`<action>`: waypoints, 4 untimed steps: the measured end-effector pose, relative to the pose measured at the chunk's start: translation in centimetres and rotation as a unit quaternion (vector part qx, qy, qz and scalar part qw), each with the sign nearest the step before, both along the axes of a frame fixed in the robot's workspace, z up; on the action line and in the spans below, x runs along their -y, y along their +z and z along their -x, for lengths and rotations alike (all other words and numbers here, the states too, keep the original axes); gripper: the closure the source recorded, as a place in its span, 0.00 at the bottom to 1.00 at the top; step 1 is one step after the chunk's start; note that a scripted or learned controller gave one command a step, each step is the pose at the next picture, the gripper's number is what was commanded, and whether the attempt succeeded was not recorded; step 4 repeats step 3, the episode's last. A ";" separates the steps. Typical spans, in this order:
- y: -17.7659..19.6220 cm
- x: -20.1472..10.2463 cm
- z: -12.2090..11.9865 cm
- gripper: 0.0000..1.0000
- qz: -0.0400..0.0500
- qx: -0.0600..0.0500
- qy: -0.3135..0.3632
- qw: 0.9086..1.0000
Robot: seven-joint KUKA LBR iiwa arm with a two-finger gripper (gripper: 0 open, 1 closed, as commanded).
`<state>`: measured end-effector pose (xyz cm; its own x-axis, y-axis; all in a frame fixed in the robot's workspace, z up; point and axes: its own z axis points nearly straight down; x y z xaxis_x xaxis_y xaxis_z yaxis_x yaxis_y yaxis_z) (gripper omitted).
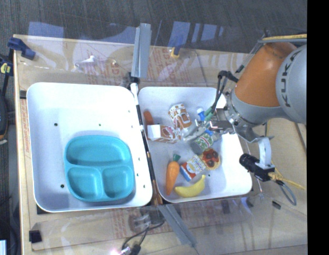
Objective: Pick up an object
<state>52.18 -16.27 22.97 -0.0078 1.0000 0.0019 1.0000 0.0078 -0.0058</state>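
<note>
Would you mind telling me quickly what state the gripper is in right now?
Gripper: cannot be told; it is low in the right bin among the toy food, beside the patterned carton.

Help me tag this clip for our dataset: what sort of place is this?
Probably a robotics lab's bin-picking bench: a KUKA arm reaches over two white bins, one holding toy food like a carrot and banana, the other a blue tray.

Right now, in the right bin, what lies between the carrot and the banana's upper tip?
In the camera view, a small red-and-white packet lies between the carrot and the upper tip of the banana. Whether it touches either, I cannot tell.
</note>
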 end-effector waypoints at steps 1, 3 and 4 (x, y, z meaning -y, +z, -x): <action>-12.4 -2.8 3.2 0.00 0.000 0.003 0.032 0.999; 2.4 -7.8 4.5 1.00 0.001 0.002 -0.025 1.000; 2.4 -7.8 4.5 1.00 0.001 0.002 -0.025 1.000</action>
